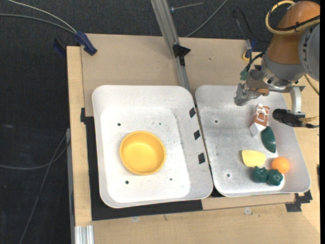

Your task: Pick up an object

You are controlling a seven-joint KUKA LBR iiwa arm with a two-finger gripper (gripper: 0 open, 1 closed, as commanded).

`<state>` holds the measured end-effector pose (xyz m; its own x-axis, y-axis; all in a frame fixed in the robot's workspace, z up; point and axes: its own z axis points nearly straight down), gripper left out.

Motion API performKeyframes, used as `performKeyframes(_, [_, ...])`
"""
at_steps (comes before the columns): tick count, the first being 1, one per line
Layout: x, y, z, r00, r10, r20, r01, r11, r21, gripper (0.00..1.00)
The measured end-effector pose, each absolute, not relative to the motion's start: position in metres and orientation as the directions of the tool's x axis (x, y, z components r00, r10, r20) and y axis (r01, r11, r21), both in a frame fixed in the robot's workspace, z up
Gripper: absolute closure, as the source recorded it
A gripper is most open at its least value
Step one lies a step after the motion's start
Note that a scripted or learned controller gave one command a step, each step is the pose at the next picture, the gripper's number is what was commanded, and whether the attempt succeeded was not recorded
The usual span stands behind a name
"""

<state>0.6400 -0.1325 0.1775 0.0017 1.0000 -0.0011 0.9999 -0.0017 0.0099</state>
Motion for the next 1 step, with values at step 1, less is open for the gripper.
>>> performKeyframes(1, [0.6418, -0.1321, 0.2348, -0.001, 1.0, 0.0, 1.0, 0.001, 0.009, 1.0])
